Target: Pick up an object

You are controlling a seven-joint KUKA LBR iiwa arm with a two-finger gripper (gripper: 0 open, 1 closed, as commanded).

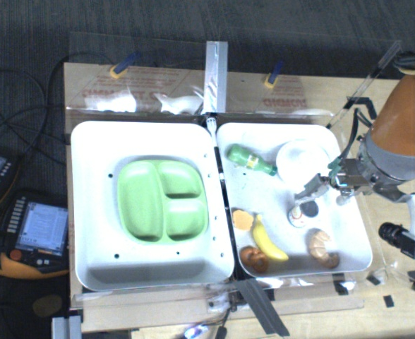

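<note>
We are seeing the gripper [325,190] hovering with fingers spread, gripping nothing, over the right bin [349,249], the banana [267,239] lying at its seven o'clock.

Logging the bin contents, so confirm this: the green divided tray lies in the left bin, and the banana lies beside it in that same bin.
Wrong on the banana. The camera view shows the green divided tray in the left bin, but the banana lies in the right bin.
</note>
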